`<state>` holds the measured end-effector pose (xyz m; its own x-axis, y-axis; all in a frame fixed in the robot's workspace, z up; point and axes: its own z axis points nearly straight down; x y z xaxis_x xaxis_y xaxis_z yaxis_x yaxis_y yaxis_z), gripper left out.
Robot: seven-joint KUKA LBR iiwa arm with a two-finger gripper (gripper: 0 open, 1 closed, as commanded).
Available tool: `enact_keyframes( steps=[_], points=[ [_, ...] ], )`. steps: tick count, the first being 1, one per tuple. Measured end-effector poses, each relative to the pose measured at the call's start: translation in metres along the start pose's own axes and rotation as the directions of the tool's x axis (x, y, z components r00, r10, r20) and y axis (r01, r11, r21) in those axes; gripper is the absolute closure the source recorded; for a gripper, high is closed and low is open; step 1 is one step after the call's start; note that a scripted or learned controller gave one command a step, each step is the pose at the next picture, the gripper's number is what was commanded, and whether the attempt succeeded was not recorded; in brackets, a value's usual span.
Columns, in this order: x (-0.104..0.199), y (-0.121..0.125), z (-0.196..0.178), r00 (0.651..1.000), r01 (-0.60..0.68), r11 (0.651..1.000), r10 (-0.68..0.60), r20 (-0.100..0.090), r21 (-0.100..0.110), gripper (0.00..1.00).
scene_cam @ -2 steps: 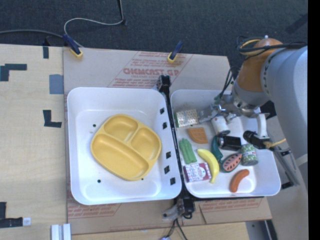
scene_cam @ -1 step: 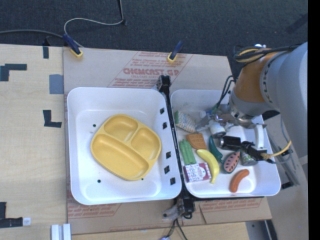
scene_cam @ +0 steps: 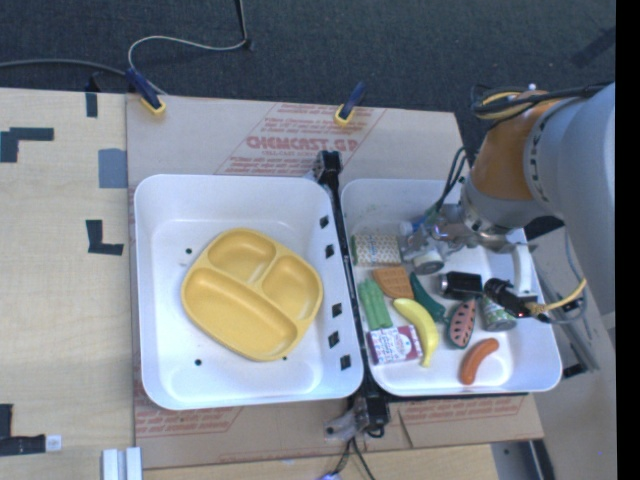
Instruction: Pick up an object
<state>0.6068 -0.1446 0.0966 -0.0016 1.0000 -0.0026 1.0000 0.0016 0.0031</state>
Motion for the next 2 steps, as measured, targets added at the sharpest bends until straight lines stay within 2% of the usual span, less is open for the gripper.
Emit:
enact_keyframes(
  steps=[1,2],
  points=[
    [0.03,-0.028,-0.143,1.0,0.0,1.0,0.0,-0.001,0.001,1.0],
    [0.02,-0.035,-0.166,1.0,0.0,1.0,0.0,-0.002,0.003,1.0]
  ],
)
